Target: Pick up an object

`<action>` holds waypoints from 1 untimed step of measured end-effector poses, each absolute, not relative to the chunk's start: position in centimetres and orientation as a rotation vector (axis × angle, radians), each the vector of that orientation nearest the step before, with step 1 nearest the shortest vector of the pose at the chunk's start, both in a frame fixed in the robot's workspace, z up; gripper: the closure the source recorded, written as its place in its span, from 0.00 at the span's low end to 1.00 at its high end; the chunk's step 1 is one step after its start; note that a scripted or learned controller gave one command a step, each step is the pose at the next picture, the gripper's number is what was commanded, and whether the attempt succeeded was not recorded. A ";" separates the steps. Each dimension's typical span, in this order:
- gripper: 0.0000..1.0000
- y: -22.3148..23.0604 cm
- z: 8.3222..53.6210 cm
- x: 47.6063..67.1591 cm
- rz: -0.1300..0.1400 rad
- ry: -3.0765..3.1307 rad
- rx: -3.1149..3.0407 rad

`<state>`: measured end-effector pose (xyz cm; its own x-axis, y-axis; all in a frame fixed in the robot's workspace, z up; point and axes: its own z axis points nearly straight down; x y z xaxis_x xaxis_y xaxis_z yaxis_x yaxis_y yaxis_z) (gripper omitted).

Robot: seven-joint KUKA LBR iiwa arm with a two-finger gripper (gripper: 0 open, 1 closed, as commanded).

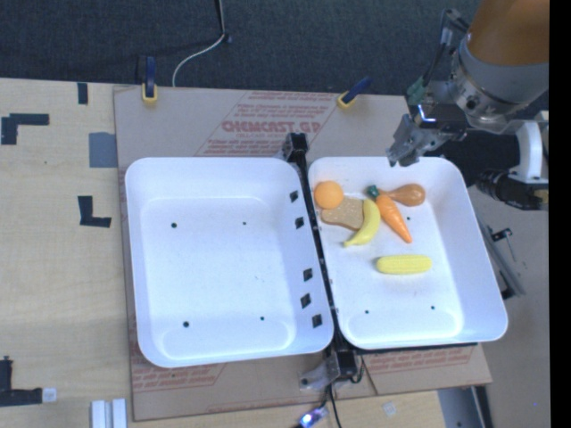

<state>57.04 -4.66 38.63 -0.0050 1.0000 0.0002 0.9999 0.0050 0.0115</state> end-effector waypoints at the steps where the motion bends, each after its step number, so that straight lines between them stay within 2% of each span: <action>1: 1.00 -1.6 50.9 55.7 0.017 2.221 2.207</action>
